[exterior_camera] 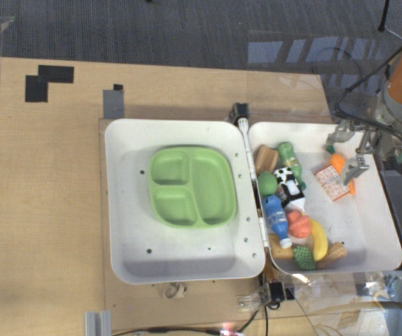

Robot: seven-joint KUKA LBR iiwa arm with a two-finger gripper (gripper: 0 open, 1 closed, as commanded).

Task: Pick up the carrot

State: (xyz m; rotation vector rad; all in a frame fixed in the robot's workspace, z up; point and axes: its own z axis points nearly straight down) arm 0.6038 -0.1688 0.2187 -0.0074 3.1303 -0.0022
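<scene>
Hovering over the right bin (pixel 390 243) near its far right corner, the end effector (pixel 348 161) has its fingers apart astride the carrot (pixel 337 162); closing looks the step in hand; next, a clean lift off the card (pixel 333 183).

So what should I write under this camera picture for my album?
Robot claw reaching at an orange carrot in the right bin, beside a bin holding a green plate.
</scene>
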